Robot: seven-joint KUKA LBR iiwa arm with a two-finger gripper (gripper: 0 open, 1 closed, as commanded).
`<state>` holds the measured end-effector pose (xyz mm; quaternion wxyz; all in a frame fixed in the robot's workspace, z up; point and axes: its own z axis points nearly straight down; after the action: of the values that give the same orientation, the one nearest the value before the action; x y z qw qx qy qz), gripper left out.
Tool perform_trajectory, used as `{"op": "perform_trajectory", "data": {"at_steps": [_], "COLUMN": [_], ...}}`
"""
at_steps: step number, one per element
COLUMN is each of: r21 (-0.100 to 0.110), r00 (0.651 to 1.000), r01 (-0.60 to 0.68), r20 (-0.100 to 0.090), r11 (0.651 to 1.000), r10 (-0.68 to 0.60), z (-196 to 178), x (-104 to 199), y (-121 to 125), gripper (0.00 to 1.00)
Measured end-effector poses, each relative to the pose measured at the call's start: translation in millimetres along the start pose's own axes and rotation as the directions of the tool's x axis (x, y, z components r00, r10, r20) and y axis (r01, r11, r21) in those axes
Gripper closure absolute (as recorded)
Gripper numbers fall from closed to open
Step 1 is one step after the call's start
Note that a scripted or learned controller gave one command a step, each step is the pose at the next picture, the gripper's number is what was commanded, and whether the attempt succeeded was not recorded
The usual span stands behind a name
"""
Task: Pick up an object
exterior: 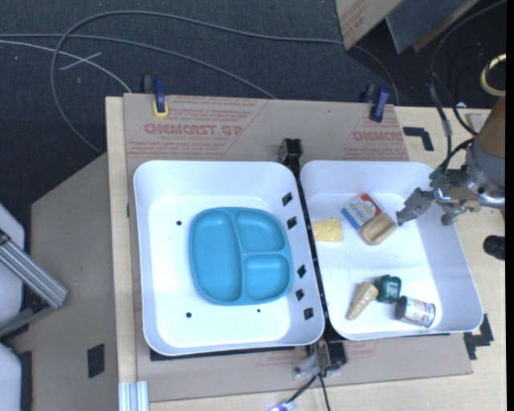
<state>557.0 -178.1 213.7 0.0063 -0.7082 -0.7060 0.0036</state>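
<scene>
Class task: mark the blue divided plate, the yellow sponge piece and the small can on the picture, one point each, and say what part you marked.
blue divided plate [217, 255]: camera view, its large left compartment.
yellow sponge piece [327, 231]: camera view, middle of its top face.
small can [417, 311]: camera view, middle of its labelled side.

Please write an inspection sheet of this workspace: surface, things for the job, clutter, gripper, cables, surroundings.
Surface: board bench bearing left bin and right bin.
Job's things: in the right bin, yellow block, blue-and-white box, tan piece, cone, dark green item, small can.
Clutter: blue divided tray in the left bin.
Gripper: gripper over the right bin's upper right, beside the tan piece; nothing seen between the jaws.
Cables: thin wires on the floor; black cable near the arm.
Surroundings: dark carpet, cardboard box.
</scene>
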Motion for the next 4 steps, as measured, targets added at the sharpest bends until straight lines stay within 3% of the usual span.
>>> {"op": "perform_trajectory", "data": {"at_steps": [1,4], "r21": [-0.013,-0.008], "r00": [1.000,1.000], "r01": [0.004,0.003], "r20": [0.003,0.001], "r11": [1.000,1.000], "r10": [-0.004,-0.003], "z": [-7,132], "x": [0,7], "y": [3,11], "gripper": [0.00,0.00]}}
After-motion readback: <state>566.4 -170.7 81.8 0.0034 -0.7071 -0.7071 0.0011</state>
